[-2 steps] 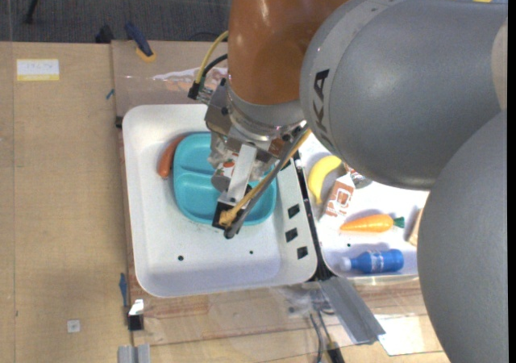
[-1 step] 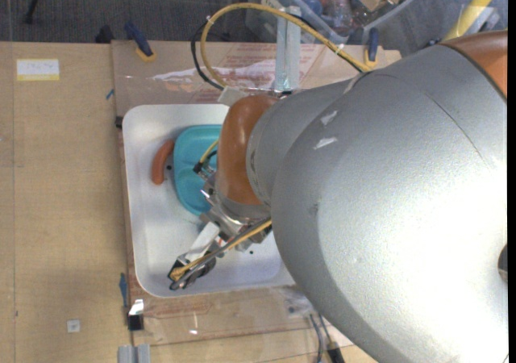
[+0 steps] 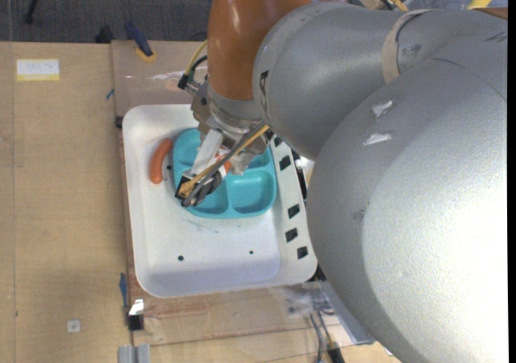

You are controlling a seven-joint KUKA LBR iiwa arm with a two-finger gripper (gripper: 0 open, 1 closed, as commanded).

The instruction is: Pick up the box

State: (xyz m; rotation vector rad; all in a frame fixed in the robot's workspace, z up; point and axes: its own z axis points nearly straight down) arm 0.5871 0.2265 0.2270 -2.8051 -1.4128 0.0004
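The grey arm (image 3: 387, 135) with its orange band (image 3: 242, 31) reaches down over the white bin (image 3: 161, 224), and its gripper (image 3: 196, 186) hangs low above a turquoise compartment tray (image 3: 246, 192), which may be the box meant by the task, though that cannot be settled from this angle. The tray lies directly beneath the jaws and runs off to their right, its divided wells open to the camera. How far the jaws stand apart cannot be told: their dark tips blur into the tray's shadow, and nothing can be seen clamped between them. Just to the left of the jaws, apart from them, an orange sausage-shaped piece (image 3: 158, 161) lies on the bin floor, touching or nearly touching the tray's left edge. Far off to the left of the jaws, on the wooden bench (image 3: 56, 216), a pale label (image 3: 37, 69) is stuck down; its writing is too small to read.
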